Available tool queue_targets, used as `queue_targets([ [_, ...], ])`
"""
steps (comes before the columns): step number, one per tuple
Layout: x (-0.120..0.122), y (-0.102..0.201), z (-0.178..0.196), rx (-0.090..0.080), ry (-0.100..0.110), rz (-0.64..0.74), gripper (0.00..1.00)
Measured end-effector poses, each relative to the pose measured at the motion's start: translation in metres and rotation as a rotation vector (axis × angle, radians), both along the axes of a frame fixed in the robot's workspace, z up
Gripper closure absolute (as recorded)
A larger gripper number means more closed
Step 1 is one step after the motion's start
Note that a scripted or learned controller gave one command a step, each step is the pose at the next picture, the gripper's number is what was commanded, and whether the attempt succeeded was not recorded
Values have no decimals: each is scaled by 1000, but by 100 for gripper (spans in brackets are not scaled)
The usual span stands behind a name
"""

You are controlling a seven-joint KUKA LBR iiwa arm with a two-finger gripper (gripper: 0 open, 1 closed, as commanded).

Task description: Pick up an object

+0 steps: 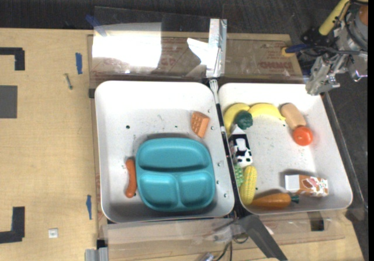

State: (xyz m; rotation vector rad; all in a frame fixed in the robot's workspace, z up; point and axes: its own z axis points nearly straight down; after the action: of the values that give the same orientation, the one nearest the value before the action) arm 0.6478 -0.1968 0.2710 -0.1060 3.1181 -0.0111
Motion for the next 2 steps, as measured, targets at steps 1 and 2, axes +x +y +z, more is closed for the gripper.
queue_targets([
  [1, 21, -26, -19, 0, 12, 334, 100],
  [2, 20, -25, -49, -1, 18, 691, 100],
])
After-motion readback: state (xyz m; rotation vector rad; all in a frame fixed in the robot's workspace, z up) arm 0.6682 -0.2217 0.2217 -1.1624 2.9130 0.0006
